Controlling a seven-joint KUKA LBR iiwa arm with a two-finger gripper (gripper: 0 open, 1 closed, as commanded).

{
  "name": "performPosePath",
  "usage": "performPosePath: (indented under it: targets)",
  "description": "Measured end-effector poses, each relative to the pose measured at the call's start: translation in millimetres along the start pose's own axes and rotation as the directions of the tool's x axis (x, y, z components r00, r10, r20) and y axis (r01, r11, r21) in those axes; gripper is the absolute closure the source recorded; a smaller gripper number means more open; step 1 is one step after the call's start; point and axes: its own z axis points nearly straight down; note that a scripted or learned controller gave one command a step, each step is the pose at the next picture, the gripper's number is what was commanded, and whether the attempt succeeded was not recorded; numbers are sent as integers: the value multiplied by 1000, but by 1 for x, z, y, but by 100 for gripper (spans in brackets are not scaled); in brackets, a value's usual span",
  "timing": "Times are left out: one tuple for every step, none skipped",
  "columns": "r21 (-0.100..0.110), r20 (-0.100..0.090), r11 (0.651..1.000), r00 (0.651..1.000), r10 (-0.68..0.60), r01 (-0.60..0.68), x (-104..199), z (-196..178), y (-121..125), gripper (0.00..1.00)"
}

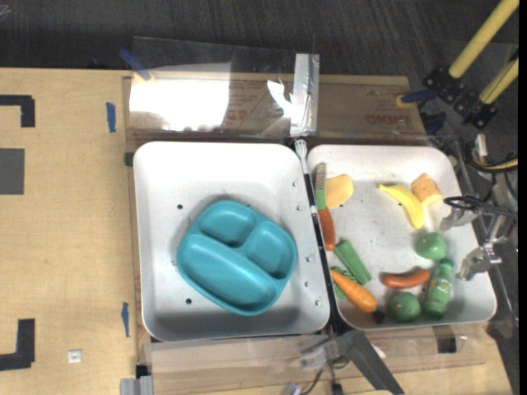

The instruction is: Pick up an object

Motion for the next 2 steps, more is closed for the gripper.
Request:
performPosePath:
  targets:
    - [2, 9, 996, 995, -95, 95, -25, 129, -13, 0]
    - [-2, 10, 990, 990, -143, 143, -97, 129, 61, 0]
